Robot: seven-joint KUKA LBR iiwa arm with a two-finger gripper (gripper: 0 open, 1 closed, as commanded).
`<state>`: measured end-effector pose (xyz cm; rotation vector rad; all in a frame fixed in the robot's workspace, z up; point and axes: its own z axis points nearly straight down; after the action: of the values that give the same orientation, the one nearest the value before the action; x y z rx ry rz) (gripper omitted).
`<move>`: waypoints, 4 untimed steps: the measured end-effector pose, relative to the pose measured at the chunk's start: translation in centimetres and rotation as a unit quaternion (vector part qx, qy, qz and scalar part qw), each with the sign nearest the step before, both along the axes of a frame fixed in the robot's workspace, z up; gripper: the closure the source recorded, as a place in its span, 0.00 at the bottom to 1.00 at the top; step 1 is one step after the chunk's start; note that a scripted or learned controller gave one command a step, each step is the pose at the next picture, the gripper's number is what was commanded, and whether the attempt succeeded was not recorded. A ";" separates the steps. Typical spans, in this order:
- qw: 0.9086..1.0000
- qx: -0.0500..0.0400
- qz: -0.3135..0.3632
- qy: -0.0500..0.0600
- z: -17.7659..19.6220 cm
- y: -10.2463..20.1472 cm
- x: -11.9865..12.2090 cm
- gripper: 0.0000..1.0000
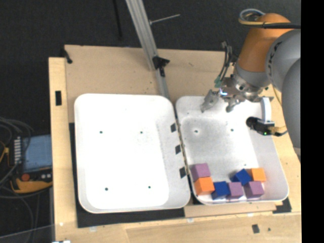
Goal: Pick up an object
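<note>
A grey robot arm with an orange band reaches in from the right. Its gripper (220, 103) hangs over the far end of the right bin (217, 135), its two fingers spread apart with nothing between them. Well below the gripper, toward the near end of that same bin, sits a cluster of small blocks: a purple block (200, 170) touching an orange block (204, 185), then a blue block (220, 189), more purple ones, and another blue and orange pair off to the gripper's lower right. The left bin (126, 151) lies to the gripper's left.
</note>
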<state>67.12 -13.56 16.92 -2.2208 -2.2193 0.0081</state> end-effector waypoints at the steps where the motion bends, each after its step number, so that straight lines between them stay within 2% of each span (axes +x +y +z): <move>1: 1.000 0.000 -0.001 0.000 -6.0 -0.7 0.2 0.00; 2: 1.000 0.000 -0.002 -0.005 -4.4 -0.8 0.5 1.00; 4: 1.000 0.001 0.001 -0.006 4.9 -0.3 0.1 1.00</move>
<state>67.20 -13.82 21.86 -2.2229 -2.2277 -0.0068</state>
